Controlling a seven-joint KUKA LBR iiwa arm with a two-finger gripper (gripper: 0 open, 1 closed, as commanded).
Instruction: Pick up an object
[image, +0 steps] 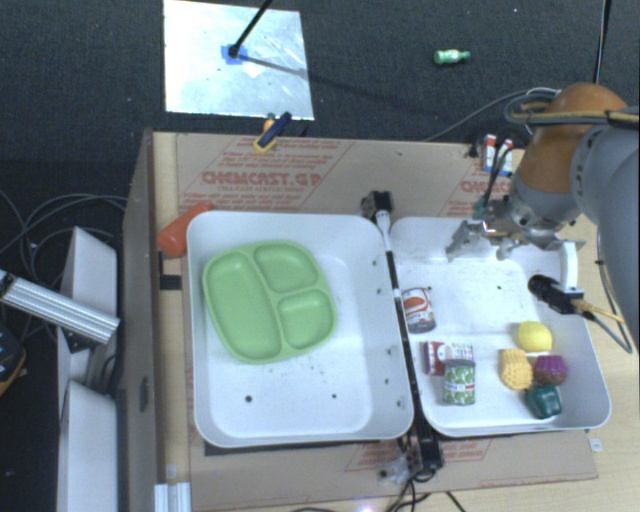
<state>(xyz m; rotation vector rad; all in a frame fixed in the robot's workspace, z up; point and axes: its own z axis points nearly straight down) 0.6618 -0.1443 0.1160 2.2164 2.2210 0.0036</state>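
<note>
Camera view looks down on a bench with two white bins side by side. The left bin (250, 410) holds a green plate (268, 299) with three parts, lying flat near the middle. The right bin (585, 400) holds many small things. A small can with a red and white label (417, 309) lies close to the wall between the bins. Just below it sits a red and white box (446, 353), and a green can (459, 383) touches that box from below. Over by the right side, a yellow lemon (534, 336) sits above a yellow corn toy (515, 370). A purple toy (550, 370) is right beside the corn, and a dark green toy (543, 402) sits just under them. The grey arm (600, 170) comes in from the right, with its orange band up high. The gripper (483, 241) hangs over the top part of the right bin, well apart from all the toys. Its two fingers are spread open and nothing is between them. An orange thing (174, 232) peeks out behind the left bin's top corner. A small green bottle (451, 57) lies on the dark floor far behind the bench.
</note>
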